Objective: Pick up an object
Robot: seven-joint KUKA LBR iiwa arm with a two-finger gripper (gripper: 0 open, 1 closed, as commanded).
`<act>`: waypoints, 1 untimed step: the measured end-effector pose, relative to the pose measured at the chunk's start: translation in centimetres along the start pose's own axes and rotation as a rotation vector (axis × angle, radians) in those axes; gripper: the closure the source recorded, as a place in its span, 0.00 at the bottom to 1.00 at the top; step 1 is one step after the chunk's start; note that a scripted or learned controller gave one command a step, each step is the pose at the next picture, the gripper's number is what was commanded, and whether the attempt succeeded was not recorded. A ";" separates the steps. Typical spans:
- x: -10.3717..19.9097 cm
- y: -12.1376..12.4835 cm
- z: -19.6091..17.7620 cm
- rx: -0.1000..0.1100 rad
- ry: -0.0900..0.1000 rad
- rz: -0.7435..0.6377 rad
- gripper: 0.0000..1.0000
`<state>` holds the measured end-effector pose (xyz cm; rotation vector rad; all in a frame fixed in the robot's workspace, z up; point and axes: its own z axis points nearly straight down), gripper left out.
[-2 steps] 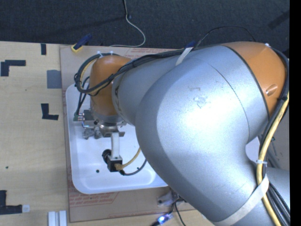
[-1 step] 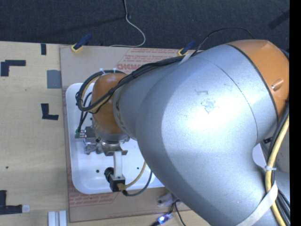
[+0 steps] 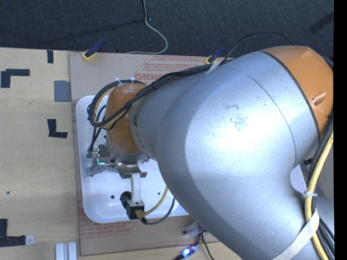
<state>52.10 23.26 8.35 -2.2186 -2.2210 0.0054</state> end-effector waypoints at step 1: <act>0.0 2.1 -6.9 -0.008 0.003 0.000 0.00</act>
